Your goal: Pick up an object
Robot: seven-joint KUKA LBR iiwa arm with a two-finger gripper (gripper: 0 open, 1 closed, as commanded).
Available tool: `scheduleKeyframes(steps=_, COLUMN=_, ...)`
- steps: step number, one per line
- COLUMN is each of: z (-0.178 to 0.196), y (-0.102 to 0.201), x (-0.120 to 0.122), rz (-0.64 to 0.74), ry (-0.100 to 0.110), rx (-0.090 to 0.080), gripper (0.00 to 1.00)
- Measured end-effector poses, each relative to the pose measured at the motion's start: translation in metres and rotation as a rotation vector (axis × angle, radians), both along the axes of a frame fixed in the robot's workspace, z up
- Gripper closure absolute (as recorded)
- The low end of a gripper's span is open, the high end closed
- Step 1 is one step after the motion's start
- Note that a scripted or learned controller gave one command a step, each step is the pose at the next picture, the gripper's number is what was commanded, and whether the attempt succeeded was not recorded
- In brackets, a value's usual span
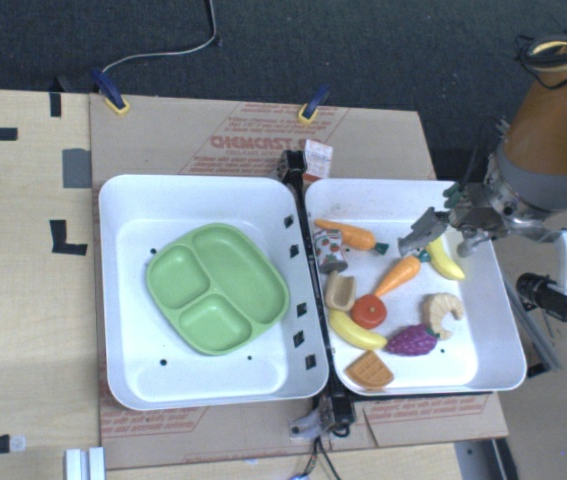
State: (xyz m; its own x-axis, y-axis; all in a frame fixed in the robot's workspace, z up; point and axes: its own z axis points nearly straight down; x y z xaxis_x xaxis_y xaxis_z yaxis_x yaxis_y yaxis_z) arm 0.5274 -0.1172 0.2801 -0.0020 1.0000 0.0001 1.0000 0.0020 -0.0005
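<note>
Nearest me in the right bin [503, 368] I see a waffle-like orange wedge [369, 370] at the near edge, with a purple grape bunch [412, 341] just to its right. A yellow banana [355, 329] lies beside them, touching a red tomato [368, 311], and a tan bread slice [340, 291] sits to the left of that. A pale croissant-shaped piece [444, 309] rests toward the right wall.

Further in, an orange carrot [396, 275] lies at a slant in the middle, and a second small banana [447, 259] sits just to its right. My tool [441, 230] hangs over this spot, above the small banana and the carrot's tip; its fingers look spread apart, with nothing between them. A small grey-and-red item [332, 258] lies by the divider, too small to identify, and another carrot [347, 234] lies at the far left of the bin.

The left bin [128, 298] holds a green divided plate [217, 287]. Both bins sit on a cardboard-covered surface [163, 138].
</note>
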Motion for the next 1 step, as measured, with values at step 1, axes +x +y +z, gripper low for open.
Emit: scheduleKeyframes(steps=1, z=-0.1334, y=0.0216, x=-0.0274, rz=-0.001, ry=0.003, rx=0.001, gripper=0.00)
